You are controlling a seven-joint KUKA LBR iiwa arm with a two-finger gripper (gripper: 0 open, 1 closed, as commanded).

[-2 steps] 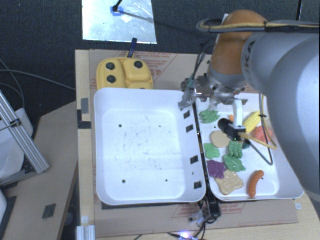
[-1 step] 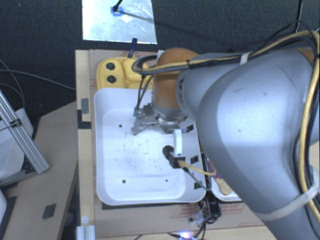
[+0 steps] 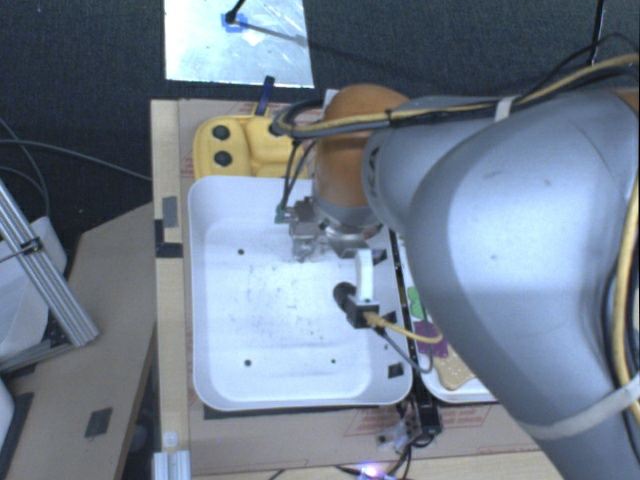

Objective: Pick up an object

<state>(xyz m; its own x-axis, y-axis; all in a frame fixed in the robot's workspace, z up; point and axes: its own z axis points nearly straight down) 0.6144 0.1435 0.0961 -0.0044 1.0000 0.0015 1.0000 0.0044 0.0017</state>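
Observation:
My gripper (image 3: 305, 240) hangs low over the back right part of the left white bin (image 3: 215, 368), under the orange band of the wrist. I see no object under it, only the bin's scuffed white floor. The big grey arm covers most of the right bin (image 3: 470, 396). In the strip of that bin that shows, a purple and green item (image 3: 421, 313) and a tan flat item (image 3: 453, 373) lie near the dividing rim.
A yellow plastic piece (image 3: 225, 148) with two dark holes sits just behind the left bin's back wall. A shiny sheet (image 3: 235, 28) lies beyond the bench. An aluminium frame (image 3: 40, 268) stands at the left.

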